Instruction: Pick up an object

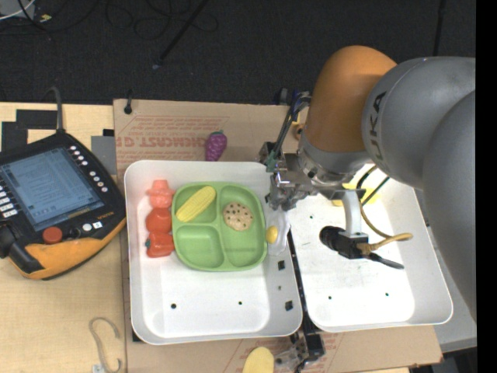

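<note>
While my pincer [278, 208] hangs over the seam between the two white bins, just at three o'clock of the green divided plate [220, 243], the small yellow piece [272, 234] right under it looks like the nearest object to take. I judge it best to come straight down, centre on that piece, keep clear of the plate rim and the left bin [202, 317] wall, and lift only once it sits firmly gripped. Whether my pincer is spread or pressed together I cannot tell, and I see nothing held in it.
</note>
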`<state>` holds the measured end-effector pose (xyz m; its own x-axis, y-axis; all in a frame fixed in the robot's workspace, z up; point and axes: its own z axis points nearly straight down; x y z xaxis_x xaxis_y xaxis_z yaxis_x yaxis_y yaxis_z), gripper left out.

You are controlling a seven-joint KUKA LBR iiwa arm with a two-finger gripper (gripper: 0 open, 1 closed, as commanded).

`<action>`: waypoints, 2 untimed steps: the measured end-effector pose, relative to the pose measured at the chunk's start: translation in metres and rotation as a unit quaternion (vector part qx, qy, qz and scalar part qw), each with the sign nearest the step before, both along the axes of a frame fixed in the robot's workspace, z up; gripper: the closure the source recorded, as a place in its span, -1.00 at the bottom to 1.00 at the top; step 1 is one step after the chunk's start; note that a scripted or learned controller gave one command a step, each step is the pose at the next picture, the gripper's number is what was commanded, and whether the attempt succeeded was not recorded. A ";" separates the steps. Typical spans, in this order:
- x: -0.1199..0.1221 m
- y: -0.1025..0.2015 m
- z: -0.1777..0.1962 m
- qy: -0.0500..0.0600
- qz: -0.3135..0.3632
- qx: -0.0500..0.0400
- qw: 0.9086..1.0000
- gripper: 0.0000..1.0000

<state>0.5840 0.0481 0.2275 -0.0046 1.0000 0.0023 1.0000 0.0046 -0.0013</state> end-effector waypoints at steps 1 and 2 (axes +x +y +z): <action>0.002 0.047 -0.011 0.001 -0.001 -0.001 1.000 1.00; 0.013 0.049 -0.005 0.000 0.001 -0.001 1.000 1.00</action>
